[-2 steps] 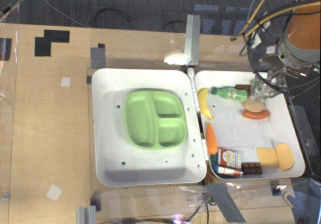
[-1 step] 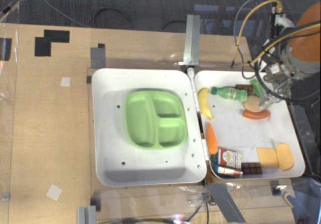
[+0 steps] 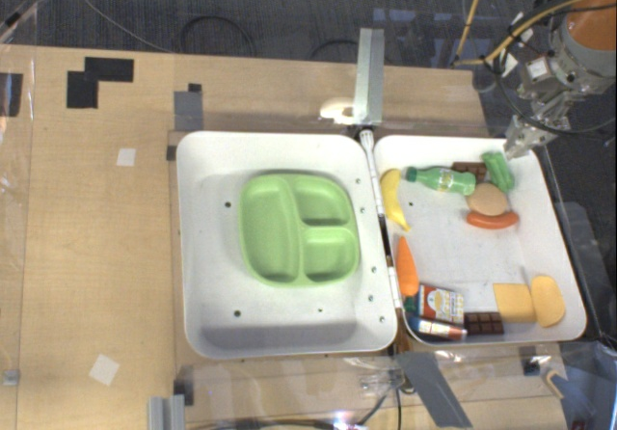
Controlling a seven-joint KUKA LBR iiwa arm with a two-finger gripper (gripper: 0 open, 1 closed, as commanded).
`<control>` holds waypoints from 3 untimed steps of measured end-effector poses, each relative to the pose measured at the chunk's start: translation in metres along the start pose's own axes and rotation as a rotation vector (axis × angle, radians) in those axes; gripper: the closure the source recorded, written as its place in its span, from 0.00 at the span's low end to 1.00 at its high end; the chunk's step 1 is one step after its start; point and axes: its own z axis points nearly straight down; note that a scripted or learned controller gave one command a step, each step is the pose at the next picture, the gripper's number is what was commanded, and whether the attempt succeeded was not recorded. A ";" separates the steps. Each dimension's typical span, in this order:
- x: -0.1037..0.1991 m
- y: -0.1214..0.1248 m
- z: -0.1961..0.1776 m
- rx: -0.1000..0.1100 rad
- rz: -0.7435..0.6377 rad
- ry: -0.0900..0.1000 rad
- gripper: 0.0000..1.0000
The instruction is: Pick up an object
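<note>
1. A pale wooden counter (image 3: 87,255) fills the left and middle of the view, with dark floor beyond its far edge and cables (image 3: 207,28) lying on that floor.
2. Black patches (image 3: 96,79) mark the counter at far left, and small pale squares of tape sit on it further near.
3. Two shallow white bins sit side by side. The left bin (image 3: 207,317) holds a green divided tray (image 3: 297,228) in its middle.
4. A metal upright post (image 3: 369,76) stands at the far end of the seam between the bins.
5. The right bin (image 3: 453,245) holds the toy food: a yellow banana (image 3: 391,199) and an orange carrot (image 3: 407,266) along its left wall, a green bottle (image 3: 442,179) lying on its side at the far end, and a hot dog (image 3: 491,207) just right of it.
6. Near the front lie a small carton (image 3: 440,303), a chocolate bar (image 3: 484,324) and two yellow blocks (image 3: 531,301).
7. The grey arm enters from far right, and its gripper (image 3: 522,142) hangs over the bin's far right corner, just beside a green item (image 3: 499,173).
8. Whether the gripper is spread or pressed together cannot be told.
</note>
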 end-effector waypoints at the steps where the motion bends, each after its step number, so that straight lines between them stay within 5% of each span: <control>1: -0.001 -0.002 -0.012 0.007 0.001 -0.004 1.00; 2: 0.029 0.015 -0.013 -0.006 -0.225 -0.002 1.00; 3: 0.027 0.012 -0.027 0.004 -0.224 -0.003 1.00</control>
